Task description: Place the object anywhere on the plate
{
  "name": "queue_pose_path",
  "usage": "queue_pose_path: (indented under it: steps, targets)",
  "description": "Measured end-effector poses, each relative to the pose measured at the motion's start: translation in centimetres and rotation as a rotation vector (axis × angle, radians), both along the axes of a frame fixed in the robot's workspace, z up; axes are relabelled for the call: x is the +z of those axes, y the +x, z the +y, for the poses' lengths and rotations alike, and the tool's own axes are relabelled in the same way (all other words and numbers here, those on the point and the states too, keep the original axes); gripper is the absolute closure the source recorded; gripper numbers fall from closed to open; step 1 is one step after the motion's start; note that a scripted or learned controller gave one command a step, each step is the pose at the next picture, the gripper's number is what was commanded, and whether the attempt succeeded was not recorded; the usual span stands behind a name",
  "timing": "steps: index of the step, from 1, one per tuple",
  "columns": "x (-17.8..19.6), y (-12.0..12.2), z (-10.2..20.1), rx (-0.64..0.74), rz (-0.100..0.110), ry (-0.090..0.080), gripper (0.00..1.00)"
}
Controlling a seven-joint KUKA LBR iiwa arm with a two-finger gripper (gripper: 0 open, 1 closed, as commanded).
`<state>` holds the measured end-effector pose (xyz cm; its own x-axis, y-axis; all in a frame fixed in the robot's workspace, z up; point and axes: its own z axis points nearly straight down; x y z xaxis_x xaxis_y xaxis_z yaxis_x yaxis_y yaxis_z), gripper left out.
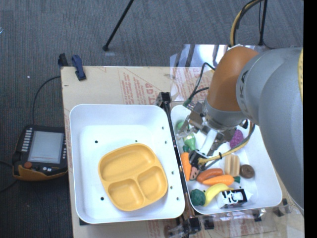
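A yellow plate with three compartments lies in the left white bin, nothing on it. My gripper hangs low over the back half of the right bin, above a heap of toy food. Just left of it lie a green piece and an orange carrot. Purple grapes sit to its right. The arm's grey body and orange band hide the bin's back part.
Toward the right bin's front lie a red sausage, a yellow banana, a green broccoli, a tan wafer, a brown donut and a white card. A pendant rests left of the bench.
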<state>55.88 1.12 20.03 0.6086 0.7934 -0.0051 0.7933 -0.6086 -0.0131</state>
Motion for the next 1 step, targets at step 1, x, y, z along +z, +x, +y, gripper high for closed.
queue_pose_path:
  steps: [1]
  targets:
    - [-1.52, -2.17, -1.76, 0.511, -0.002, 0.005, 0.0]
